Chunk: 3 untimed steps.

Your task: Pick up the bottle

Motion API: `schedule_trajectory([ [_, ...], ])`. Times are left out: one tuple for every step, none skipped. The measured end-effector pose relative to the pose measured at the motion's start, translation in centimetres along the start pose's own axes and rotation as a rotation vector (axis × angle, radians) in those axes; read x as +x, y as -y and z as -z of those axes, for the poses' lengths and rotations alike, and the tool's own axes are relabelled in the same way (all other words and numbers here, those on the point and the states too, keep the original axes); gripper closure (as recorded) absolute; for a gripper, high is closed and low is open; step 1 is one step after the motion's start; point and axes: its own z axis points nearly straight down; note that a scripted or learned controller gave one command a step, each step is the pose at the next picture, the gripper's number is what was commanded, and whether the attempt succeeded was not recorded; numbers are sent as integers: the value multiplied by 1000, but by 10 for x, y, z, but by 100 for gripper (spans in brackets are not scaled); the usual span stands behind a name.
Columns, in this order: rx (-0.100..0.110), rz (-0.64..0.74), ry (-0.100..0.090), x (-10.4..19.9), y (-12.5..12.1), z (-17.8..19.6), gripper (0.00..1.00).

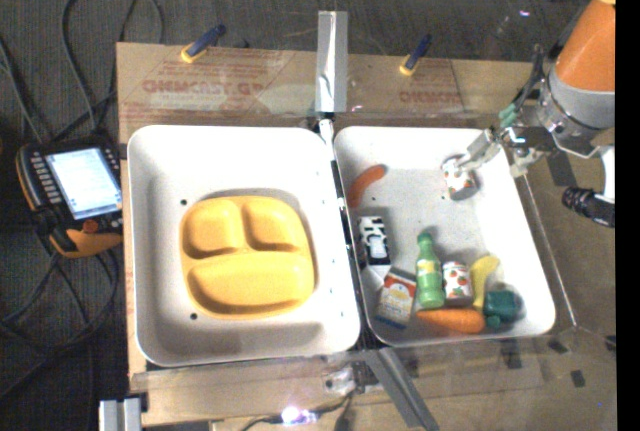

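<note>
The green bottle (428, 271) with a pale label lies in the right bin (520, 209), near its front, between a small carton (397, 299) and a red-labelled can (457, 281). My gripper (461, 175) reaches in from the right and hangs over the back part of the same bin, well behind the bottle and a little to its right. A small white and red shape sits at its tip; I cannot make out whether that is a held object or part of the gripper.
Around the bottle lie a carrot (450, 320), a yellow banana (484, 274), a green toy (502, 307), a black-and-white toy car (375, 239) and a red sausage (366, 181). The left bin (150, 219) holds a yellow divided tray (248, 254).
</note>
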Motion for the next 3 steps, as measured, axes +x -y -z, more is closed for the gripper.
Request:
schedule_trajectory([
  [0, -65, 0, 32, 28, -141, 0],
  [-16, 446, 12, 68, 61, -145, 0],
  [-18, 446, 8, 69, 60, -135, 100],
])
